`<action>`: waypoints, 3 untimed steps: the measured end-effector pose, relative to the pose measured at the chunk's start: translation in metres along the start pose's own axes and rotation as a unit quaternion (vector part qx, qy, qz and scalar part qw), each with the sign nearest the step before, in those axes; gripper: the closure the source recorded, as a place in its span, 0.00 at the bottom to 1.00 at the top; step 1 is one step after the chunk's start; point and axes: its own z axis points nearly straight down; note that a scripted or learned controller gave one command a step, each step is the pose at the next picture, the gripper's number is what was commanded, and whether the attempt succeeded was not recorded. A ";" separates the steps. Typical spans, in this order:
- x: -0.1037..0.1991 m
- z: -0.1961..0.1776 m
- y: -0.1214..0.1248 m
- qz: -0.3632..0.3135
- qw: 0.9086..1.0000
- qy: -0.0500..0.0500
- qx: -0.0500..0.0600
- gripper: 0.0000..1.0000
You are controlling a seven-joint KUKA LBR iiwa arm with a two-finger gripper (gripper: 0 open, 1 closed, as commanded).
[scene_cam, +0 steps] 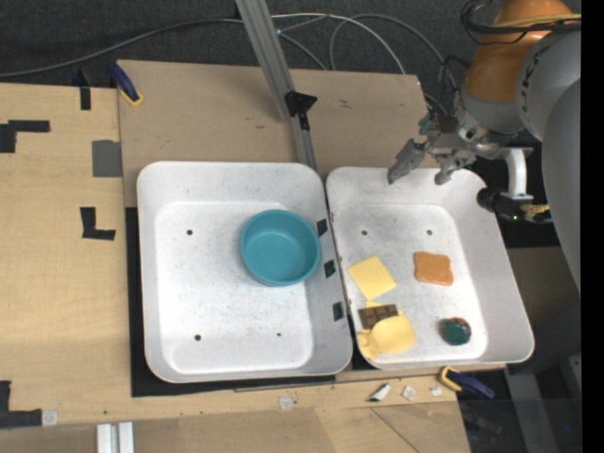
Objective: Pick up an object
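**A:** Where are you right now?

**B:** My arm point(528, 64) reaches in from the right, orange band up top, and my end effector point(422, 172) hangs over the far edge of the right bin point(491, 253). The two fingers are spread apart, nothing between them.

**A:** So no catch. What's on offer in that bin?

**B:** Four things, all toward the near half. A yellow square point(372, 277) lies flat left of centre. An orange piece point(433, 269) sits to its right, apart from it. Down at the near edge there's a yellow lump point(391, 335) with a small brown block point(377, 314) touching its top. A dark green ball point(456, 330) rests near the right corner.

**A:** Any of them close to your fingers?

**B:** No, they're all well apart from me. The bin floor under my fingers is bare white.

**A:** And the left bin?

**B:** The left bin point(179, 253) holds a blue bowl point(279, 246), upright, right of its centre, near the wall between the two bins.

**A:** What else is on the counter?

**B:** A grey pole point(274, 55) slants up from behind the bins. Black tape marks point(90, 223) run along the left of the counter point(57, 281). Cables point(359, 41) loop across the dark surface beyond. A blue-and-yellow clamp point(125, 84) grips the far left corner, and another one point(464, 381) sits just beneath the right bin.
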 end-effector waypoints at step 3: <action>0.012 0.110 -0.003 0.000 1.000 0.000 0.001 0.00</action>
